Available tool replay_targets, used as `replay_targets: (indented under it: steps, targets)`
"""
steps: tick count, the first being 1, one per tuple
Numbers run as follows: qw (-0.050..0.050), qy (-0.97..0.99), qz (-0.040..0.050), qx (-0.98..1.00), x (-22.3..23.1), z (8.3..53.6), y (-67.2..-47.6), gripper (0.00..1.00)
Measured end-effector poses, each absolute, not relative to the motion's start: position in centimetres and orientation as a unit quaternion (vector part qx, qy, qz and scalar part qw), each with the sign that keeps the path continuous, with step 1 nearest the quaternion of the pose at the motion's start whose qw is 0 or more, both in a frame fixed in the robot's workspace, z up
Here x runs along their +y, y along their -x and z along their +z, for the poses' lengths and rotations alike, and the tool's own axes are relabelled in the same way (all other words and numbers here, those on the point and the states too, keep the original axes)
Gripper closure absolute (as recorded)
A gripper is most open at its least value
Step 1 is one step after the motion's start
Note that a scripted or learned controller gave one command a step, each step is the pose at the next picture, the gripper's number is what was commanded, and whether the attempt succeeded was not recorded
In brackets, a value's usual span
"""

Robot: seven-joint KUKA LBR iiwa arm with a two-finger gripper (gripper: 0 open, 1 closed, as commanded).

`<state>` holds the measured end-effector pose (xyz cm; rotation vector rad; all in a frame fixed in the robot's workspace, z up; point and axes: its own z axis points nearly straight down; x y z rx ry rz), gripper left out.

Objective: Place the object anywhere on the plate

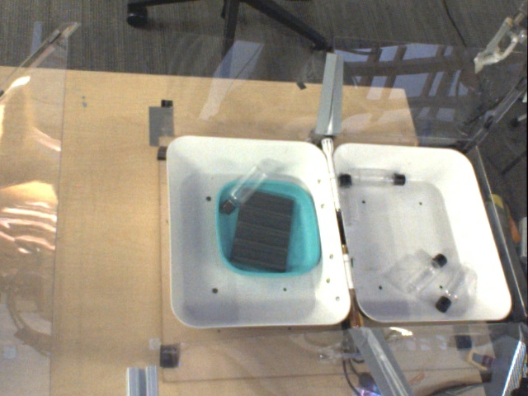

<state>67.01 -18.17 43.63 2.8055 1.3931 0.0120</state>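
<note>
On the teal plate's [309, 238] upper rim lies a clear capped tube [247, 184], touching the dark ridged block [264, 231]; it seems placed. Best to lift away straight upward, nudging nothing; the jaws' state I cannot tell.

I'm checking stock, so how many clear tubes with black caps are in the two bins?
4, though overlap may hide more. One tube leans on the teal plate in the left bin; one lies along the right bin's far wall; two near its front right corner.
</note>
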Motion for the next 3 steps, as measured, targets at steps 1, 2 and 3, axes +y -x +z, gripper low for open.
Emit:
replay_targets:
  steps: [1,2,3]
  targets:
    - [0.004,-0.925,0.0038,0.379,-19.5,43.7,-64.1,0.00]
    - [0.003,-0.943,0.0035,0.331,-19.8,43.6,-62.4,0.00]
    - [0.002,-0.962,0.0035,0.272,-19.5,43.6,-61.9,0.00]
